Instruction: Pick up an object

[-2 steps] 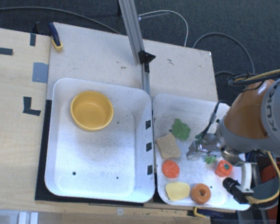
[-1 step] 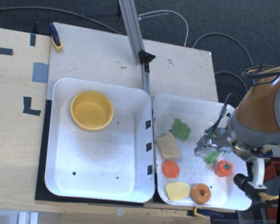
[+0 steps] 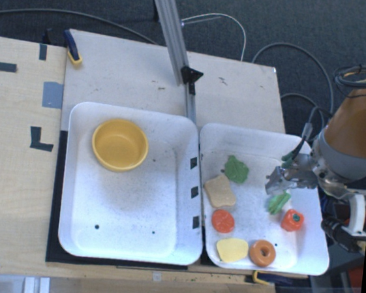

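Observation:
The right bin [image 3: 262,140] holds several toy foods. These are a leafy green piece [image 3: 236,169], a tan bread slice [image 3: 220,191], a red round slice [image 3: 223,221], a pale yellow piece [image 3: 231,250], an orange doughnut [image 3: 263,253], a red-orange fruit [image 3: 292,219] and a small green pod [image 3: 278,202]. My gripper [image 3: 281,181] hangs over the right half of this bin, directly above the green pod and close to it. Whether it touches the pod is unclear.
A yellow bowl [image 3: 119,144] sits in the back left of the left bin [image 3: 128,228]. A grey metal pole [image 3: 173,30] slants down to the ridge between the bins. Cables lie on the dark floor behind the bench.

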You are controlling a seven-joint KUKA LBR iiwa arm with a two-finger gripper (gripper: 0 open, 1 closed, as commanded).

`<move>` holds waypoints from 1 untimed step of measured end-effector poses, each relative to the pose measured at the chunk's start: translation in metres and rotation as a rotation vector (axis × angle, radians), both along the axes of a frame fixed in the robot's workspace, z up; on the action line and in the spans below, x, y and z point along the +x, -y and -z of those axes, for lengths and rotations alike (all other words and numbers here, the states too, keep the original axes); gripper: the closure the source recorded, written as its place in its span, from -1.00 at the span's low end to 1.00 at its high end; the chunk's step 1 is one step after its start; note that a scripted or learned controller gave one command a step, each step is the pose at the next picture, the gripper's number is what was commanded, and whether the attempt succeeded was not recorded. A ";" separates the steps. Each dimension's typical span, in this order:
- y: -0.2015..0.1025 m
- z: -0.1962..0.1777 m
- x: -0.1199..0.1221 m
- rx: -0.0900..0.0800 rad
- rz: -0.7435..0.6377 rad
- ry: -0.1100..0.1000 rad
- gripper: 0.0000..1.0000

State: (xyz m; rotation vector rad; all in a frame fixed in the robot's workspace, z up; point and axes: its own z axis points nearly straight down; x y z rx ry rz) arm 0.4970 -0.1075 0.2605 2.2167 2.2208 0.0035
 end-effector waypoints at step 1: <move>-0.045 -0.001 0.021 0.002 -0.005 -0.005 1.00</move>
